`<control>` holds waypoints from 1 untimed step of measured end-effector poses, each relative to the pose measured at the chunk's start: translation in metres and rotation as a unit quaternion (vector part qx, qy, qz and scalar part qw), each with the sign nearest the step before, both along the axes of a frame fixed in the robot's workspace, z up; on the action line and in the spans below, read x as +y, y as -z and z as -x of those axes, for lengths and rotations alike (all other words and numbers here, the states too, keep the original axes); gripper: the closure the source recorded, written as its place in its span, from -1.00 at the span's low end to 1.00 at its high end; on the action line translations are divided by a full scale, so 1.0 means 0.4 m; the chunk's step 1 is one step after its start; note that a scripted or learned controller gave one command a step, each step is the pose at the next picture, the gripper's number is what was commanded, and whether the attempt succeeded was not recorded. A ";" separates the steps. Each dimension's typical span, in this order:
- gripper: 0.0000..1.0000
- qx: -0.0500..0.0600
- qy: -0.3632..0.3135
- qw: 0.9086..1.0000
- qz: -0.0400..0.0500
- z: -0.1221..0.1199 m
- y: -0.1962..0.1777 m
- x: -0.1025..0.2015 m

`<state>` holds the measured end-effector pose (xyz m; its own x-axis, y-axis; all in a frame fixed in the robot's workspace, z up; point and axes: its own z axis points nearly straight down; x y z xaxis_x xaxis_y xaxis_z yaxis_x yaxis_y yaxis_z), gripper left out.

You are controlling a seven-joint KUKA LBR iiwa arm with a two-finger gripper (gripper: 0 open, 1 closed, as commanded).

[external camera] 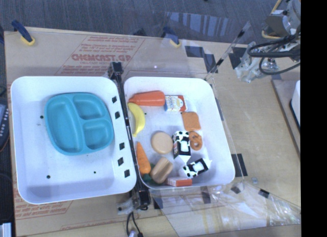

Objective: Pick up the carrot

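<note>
while the carrot [143, 159] lies by the right bin's [220, 123] left wall, the pincer's [245, 70] state is unclear.

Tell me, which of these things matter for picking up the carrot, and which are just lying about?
Part of the job:
carrot, at the right bin's left wall
gripper, off to the bins' upper right
right bin, which holds the carrot

Just lying about:
banana
blue divided plate in the left bin
round cookie
two black-and-white cartons

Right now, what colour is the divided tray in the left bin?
Light blue tray; camera view shows it best.
</note>
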<state>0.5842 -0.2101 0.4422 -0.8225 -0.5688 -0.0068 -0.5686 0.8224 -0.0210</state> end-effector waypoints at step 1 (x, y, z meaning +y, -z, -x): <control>1.00 -0.004 -0.001 1.000 0.003 -0.004 -0.032 0.001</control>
